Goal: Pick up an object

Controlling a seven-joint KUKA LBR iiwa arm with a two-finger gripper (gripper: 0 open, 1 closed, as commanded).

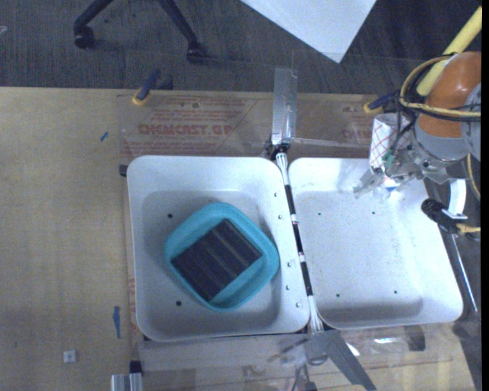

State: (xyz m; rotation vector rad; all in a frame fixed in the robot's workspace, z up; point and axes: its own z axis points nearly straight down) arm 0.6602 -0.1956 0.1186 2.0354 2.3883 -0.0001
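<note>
The gripper (380, 182) hangs over the far right corner of the right bin (367, 298); I cannot tell its state. The teal container (260, 248) with its dark ridged block (215, 258) lies in the left bin (153, 191), well apart leftward and nearer me, set diagonally.

Two white bins sit side by side on the wooden surface (61, 229): left bin (153, 183), right bin (367, 298). A clear sheet with red lettering (183, 126) lies behind them. Chair base with casters (134, 23) and white paper (313, 21) on the dark floor (30, 61). Blue tape marks (116, 321).
</note>
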